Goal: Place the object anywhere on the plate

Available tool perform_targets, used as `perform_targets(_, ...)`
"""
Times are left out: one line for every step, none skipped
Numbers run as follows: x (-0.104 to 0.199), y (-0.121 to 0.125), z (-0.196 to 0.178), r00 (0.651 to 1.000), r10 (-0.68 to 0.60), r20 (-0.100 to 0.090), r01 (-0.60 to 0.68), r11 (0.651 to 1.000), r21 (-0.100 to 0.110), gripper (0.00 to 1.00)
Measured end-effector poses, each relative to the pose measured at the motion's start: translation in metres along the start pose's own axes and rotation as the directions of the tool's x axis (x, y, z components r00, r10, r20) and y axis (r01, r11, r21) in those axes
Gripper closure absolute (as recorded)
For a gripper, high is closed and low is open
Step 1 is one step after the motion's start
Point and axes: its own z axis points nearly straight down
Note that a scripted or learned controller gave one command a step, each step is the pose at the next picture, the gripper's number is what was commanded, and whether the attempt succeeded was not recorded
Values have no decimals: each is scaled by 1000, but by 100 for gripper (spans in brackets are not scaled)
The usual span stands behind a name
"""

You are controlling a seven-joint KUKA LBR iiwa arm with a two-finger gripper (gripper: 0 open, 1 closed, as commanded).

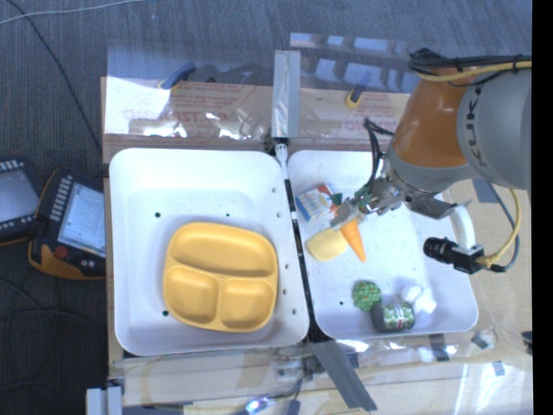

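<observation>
Two white bins point(130, 232), one yellow plate point(221, 275), five small objects point(352, 239).

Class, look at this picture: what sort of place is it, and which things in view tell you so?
Probably a robotics lab: a grey and orange arm reaches over two white bins, a handheld control pendant lies on the carpet, and cables trail nearby.

- Plate point(221, 276): yellow, with three compartments, lying flat in the left bin toward its front edge.
- Carrot point(353, 239): small, orange, with a green top, lying tilted in the right bin near its left wall, just beside a pale yellow piece.
</observation>
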Motion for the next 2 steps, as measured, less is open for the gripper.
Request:
perform_targets(89,-24,-4,998,-57,-1,57,998,3,100)
perform_targets(141,17,1,905,-426,-1,426,905,2,100)
